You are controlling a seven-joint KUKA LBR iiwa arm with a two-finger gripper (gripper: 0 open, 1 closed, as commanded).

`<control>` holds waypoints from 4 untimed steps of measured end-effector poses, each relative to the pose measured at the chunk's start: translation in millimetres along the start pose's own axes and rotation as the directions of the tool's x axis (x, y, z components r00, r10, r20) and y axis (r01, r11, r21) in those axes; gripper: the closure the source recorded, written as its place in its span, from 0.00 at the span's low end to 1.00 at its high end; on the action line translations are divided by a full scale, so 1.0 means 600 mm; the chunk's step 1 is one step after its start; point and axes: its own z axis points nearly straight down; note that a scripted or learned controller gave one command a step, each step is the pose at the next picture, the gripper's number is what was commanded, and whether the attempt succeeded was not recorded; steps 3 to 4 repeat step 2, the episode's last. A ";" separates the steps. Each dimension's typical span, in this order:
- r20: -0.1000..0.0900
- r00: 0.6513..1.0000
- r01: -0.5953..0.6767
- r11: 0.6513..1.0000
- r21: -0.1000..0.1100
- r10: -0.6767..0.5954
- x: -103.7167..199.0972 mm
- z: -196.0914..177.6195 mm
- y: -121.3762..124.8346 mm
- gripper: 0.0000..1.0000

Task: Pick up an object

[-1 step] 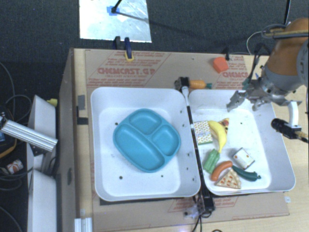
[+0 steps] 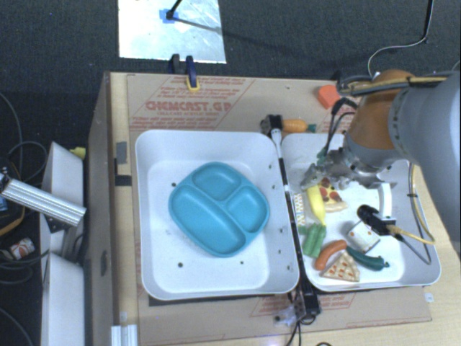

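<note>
Jaws (image 2: 325, 173) low in right white bin (image 2: 425, 265), just above yellow toy banana (image 2: 315, 202) and pizza-slice toy (image 2: 333, 197); open or closed, cannot tell. Blue divided plate (image 2: 218, 207) in left white bin (image 2: 158, 265).

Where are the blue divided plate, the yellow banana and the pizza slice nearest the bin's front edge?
blue divided plate (image 2: 218, 207): camera view, middle of its compartments, in the left bin.
yellow banana (image 2: 315, 202): camera view, mid-length of the fruit, right bin.
pizza slice (image 2: 341, 268): camera view, middle of the wedge, right bin.

Grey arm (image 2: 425, 117) reaching in from right, orange-banded wrist bent down, pincer (image 2: 325, 173) lowered
</note>
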 end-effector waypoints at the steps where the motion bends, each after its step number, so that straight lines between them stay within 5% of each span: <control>1: 0.000 1.000 0.002 1.000 -0.003 -0.002 0.000 -0.019 0.002 1.00; 2: -0.002 1.000 0.003 1.000 -0.003 -0.003 0.110 -0.191 -0.026 1.00; 4: -0.002 1.000 0.003 1.000 -0.003 -0.003 0.110 -0.191 -0.026 1.00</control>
